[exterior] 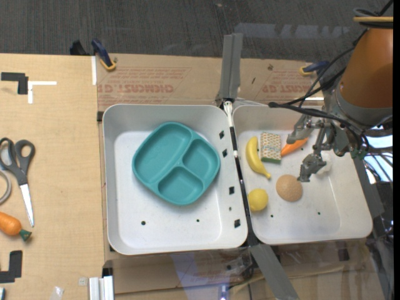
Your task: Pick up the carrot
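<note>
Reaching in from the right of the frame, the hand (310, 155) hangs over the right bin (340, 220), its metal fingers pointing down toward the bin floor; whether they are apart or together cannot be told from this slant, and nothing shows between them. Just to its left, in the upper middle of that bin, lies the carrot (293, 147), a small orange piece tilted up to the right, its lower end touching the upper right corner of a speckled sponge block (270, 147). Left of the sponge block a banana (254, 157) lies along the bin's left wall, curving down toward the centre. Below it sits a lemon (257, 199), and just right of the lemon a tan egg-shaped thing (289, 188), which rests a little below and left of the fingertips. In the left bin (122, 227) a teal divided plate (177, 163) lies tilted, with three compartments. On the desk (56, 167) at the far left of the frame lie grey-handled scissors (20, 174), and below them a second orange carrot-like toy (11, 225) at the frame's left edge
</note>
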`<act>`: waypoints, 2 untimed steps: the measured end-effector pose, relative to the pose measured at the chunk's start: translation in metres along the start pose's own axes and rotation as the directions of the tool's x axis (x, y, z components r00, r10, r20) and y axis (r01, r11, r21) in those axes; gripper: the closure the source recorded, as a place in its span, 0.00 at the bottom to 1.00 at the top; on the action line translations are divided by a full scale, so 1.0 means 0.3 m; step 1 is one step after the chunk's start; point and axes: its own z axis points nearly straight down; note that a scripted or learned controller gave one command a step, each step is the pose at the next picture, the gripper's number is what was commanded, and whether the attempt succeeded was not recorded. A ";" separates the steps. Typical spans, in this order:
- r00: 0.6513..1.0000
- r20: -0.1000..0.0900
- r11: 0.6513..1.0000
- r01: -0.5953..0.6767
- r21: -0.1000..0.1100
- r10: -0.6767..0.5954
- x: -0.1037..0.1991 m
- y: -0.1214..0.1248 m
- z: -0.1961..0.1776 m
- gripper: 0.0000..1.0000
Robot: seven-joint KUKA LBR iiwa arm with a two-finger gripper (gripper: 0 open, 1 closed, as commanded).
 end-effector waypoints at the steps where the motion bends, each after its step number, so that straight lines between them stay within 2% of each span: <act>1: 0.997 0.001 0.997 -0.078 0.000 0.078 -0.181 -0.151 0.230 0.00; 2: 0.984 0.004 0.984 -0.177 0.000 0.177 -0.329 -0.171 0.505 0.00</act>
